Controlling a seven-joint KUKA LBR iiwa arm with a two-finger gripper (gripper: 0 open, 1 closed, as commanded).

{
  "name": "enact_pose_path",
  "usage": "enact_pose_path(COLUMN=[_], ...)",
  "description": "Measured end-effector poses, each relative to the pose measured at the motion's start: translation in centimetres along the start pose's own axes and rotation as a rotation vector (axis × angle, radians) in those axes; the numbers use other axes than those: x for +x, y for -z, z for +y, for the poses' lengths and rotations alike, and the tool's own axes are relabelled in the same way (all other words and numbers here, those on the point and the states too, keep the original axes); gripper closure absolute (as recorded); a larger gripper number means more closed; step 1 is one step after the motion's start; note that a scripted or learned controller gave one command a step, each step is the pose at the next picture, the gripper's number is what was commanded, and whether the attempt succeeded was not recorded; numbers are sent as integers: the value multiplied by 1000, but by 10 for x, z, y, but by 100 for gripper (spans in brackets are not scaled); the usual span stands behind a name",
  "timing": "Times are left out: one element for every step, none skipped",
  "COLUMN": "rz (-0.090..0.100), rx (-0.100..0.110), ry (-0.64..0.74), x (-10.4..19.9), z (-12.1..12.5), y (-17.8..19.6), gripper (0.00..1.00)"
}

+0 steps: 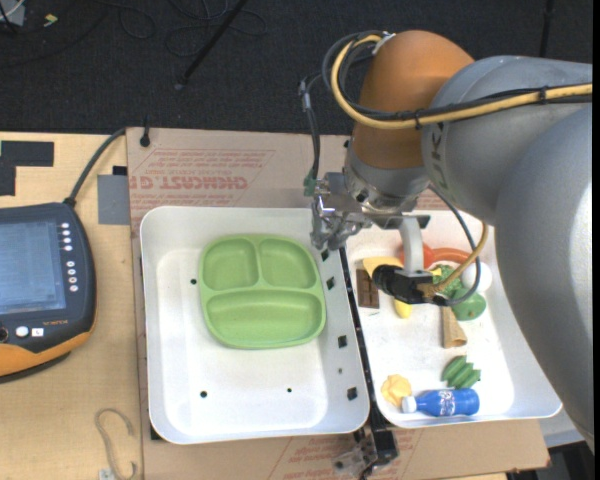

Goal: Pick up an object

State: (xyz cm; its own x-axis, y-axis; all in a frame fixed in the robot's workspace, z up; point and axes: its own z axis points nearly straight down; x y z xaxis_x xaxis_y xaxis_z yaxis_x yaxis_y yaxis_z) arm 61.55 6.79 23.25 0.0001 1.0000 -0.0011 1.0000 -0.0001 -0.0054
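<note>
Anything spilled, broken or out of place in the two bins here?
Nothing stands out. The green plate lies flat in the left bin. The right bin holds a loose jumble of toys, including a blue bottle on its side, all inside the rim. No spill or damage shows.

The bench is lit evenly from above, and the white bins (pixel 170 388) are rendered bright without glare. Soft shadows are cast under the arm (pixel 500 148). The background is left dark. Fine detail is slightly blurred throughout.
</note>
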Motion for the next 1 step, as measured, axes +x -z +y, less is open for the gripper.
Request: enact_pose_path(rz=[0], rx=[-1], ry=[2], x=[-2], z=[12], y=[-12], gripper=[100])
